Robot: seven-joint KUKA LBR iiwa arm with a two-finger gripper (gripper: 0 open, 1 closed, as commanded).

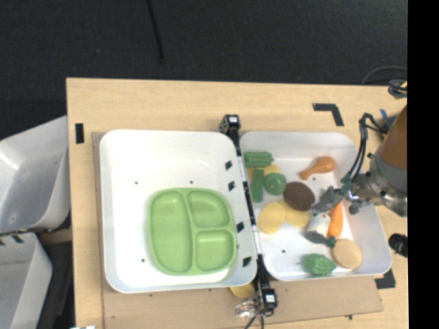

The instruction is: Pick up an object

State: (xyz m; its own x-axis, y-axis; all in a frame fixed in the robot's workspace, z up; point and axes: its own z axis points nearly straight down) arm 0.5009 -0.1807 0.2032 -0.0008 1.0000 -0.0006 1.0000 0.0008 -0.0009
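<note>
**Gripper low over the crowded right bin, by the carrot**

The likeliest target, an orange carrot (pixel 335 220), lies at the right of the frame in the right bin (pixel 302 142), tilted, touching a tan round piece (pixel 348 254) below it. The gripper (pixel 328 203) sits just at its upper left, low among the toys, probably lined up for a grasp; whether its pincer is spread or pressed together cannot be told. A brown ball (pixel 298 195) lies just left. The left bin (pixel 123 184) holds a green divided plate (pixel 193 231), seemingly a drop-off spot.
</note>
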